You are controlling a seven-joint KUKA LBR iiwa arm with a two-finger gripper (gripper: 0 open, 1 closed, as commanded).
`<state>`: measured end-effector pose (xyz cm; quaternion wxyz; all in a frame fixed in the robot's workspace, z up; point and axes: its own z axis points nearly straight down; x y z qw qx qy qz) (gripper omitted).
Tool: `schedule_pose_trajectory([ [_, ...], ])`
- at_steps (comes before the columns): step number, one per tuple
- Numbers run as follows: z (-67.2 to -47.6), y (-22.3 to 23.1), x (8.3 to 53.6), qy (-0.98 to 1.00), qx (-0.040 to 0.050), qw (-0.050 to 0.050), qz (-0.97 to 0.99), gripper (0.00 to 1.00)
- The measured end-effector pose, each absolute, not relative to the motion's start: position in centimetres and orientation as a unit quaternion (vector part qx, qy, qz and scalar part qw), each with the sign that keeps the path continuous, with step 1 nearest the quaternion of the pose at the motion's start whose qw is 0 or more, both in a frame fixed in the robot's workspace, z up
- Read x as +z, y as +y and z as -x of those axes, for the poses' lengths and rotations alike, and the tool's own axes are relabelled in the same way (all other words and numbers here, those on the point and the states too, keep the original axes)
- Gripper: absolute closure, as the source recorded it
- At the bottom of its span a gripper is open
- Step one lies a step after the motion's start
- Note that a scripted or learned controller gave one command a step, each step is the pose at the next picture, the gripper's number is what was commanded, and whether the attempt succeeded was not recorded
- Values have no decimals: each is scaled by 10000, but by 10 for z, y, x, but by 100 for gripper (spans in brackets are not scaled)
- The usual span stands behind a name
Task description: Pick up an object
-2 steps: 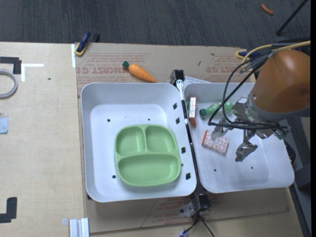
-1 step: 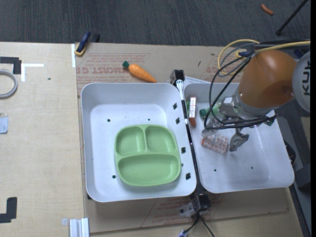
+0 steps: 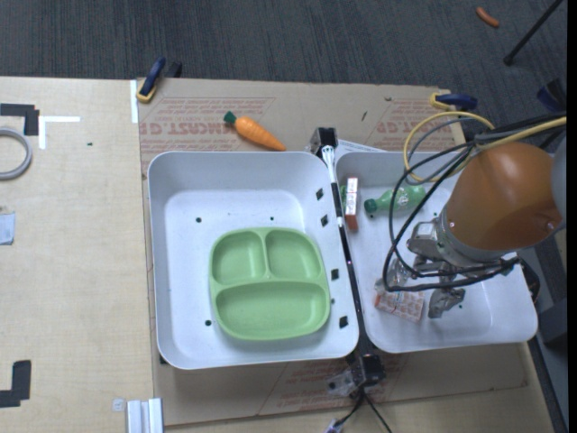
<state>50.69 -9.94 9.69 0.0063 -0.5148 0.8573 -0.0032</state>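
Observation:
The arm reaches down into the right bin (image 3: 505, 327), its orange band and wrist covering much of that bin. My gripper (image 3: 431, 289) hangs low over the bin floor, just above and right of a small pink-and-white packet (image 3: 398, 307) lying flat there. A green bottle (image 3: 394, 200) lies at the back of the same bin, partly behind cables. A small red-and-white item (image 3: 351, 195) leans against the bin's left wall. The wrist hides the fingertips.
The left bin (image 3: 171, 242) holds a green divided plate (image 3: 269, 283). A toy carrot (image 3: 255, 132) lies on the cardboard behind the bins. Black and yellow cables loop over the right bin. Blue clamps sit at the cardboard's back corners.

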Motion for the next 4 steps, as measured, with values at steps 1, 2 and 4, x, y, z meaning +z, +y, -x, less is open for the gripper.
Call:
schedule_pose_trajectory([
  [1,-483,-109,97,8504,-43,85,5261,0],
  [2,-484,-102,97,7205,-68,83,6934,0],
  [4,-483,-47,193,8983,-7,30,4394,100],
])
